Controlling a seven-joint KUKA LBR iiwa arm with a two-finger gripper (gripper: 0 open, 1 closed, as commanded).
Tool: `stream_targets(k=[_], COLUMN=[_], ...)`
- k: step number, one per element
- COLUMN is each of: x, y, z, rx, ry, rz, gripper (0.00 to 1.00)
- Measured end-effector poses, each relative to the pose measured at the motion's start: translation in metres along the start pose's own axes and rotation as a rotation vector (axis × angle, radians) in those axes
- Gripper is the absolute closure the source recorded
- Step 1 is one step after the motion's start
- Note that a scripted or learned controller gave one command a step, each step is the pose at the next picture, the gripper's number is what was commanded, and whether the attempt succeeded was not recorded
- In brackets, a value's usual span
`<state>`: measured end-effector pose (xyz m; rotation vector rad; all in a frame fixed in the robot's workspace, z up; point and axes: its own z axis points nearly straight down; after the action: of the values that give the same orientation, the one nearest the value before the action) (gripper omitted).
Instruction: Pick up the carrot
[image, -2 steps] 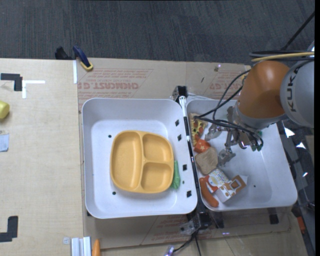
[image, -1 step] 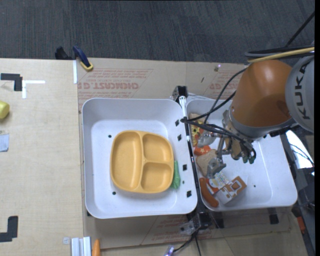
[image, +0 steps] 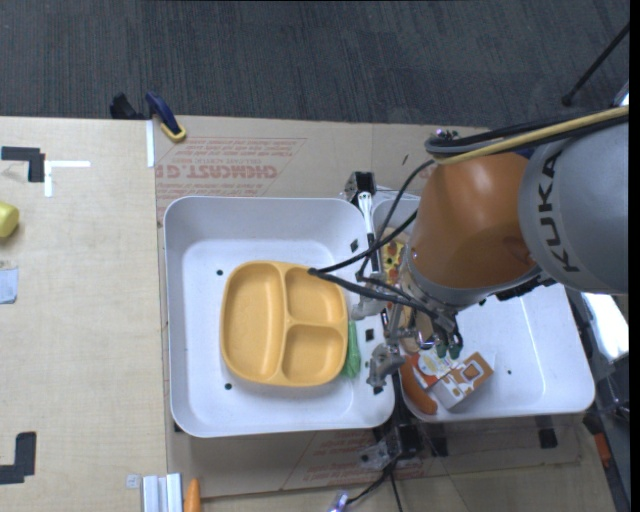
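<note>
The carrot (image: 418, 393) looks like the orange-red rounded piece in the front left corner of the right bin (image: 560, 395); a small orange and white carton (image: 462, 379) partly overlaps it. My gripper (image: 393, 352) hangs low over the divide between the two bins, just above and to the left of the carrot. The arm's orange band and wrist cables hide the back left part of the right bin. Nothing is visibly held.
The left bin (image: 190, 300) holds a yellow divided plate (image: 283, 322) with a green item (image: 352, 352) along its right edge. A yellow object (image: 6, 220) lies on the bench far left. A blue-handled tool (image: 164, 116) rests at the back.
</note>
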<state>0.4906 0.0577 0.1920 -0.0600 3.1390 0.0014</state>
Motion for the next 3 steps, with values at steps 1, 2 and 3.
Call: stream_targets(k=[1, 2, 3], x=[0.000, -0.014, -0.014], y=[0.000, 0.050, 0.050], z=[0.000, 0.100, 0.092], rx=[0.001, 0.000, 0.002], ry=[0.000, -0.002, 0.003], rz=[0.001, -0.110, -0.113], gripper=[0.00, 0.00, 1.00])
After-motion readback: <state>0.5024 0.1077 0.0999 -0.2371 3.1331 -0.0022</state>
